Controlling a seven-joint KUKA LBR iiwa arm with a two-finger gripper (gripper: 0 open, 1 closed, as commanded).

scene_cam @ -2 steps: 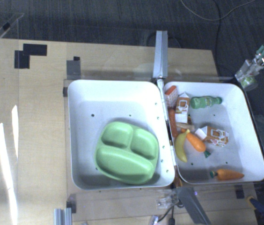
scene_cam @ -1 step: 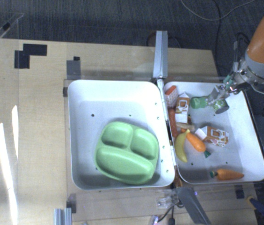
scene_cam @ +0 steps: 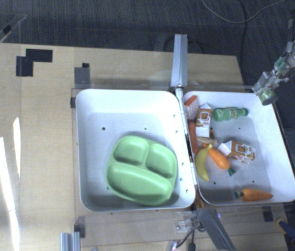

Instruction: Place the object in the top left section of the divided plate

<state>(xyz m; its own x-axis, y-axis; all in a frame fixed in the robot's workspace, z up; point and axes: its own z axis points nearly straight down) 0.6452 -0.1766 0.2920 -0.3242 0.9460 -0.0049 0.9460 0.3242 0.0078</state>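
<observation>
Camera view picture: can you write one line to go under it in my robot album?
Gripper over the toy-food bin's corner; green divided plate waits in the left bin.

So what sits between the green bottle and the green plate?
In the camera view, small cartons and the bins' divider rail lie between the bottle and the plate.

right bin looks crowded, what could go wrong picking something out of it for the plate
1. The banana, a carrot and a small carton lie tightly together, so the gripper, now above the right bin's far corner, could nudge or catch two things at once.
2. The green divided plate sits askew in the left bin, so its top left section is turned and easy to miss.
</observation>
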